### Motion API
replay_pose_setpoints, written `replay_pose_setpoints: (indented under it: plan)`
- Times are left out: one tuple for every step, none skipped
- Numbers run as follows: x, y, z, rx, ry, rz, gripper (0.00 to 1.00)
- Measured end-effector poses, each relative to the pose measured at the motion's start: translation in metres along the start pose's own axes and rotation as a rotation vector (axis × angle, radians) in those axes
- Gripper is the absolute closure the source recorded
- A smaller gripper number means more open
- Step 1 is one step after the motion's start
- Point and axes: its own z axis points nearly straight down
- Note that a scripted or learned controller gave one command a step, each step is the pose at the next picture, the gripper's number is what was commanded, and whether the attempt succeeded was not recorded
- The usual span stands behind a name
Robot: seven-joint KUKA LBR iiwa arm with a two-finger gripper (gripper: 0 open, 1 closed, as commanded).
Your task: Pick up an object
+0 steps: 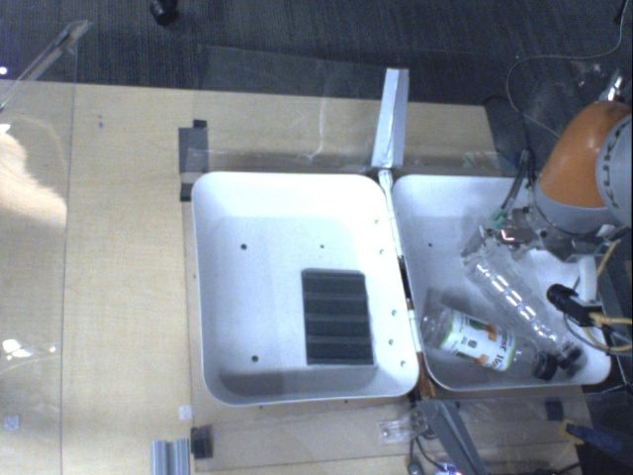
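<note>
Camera view: the grey arm with the orange band enters from the right and sets its gripper (502,234) over the far part of the right white bin (435,216); whether it is parted or closed cannot be told here. A clear plastic bottle (514,300) lies just near-right of it, long axis running diagonally toward the near right corner, with a clear jar bearing a green-and-white label (473,337) nearer still. The left white bin (227,265) holds a dark ribbed rectangular block (337,317).

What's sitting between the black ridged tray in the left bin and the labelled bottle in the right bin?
Bare white bin floor, then the two bins' adjoining rims, between the black ridged tray and the labelled bottle; camera view.
</note>
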Motion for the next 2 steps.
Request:
replay_pose_setpoints:
  plan:
    - [0.022,0.001,0.0,-0.001,0.0,-0.066,0.0]
    - [0.035,0.006,-0.001,-0.001,-0.001,-0.164,0.0]
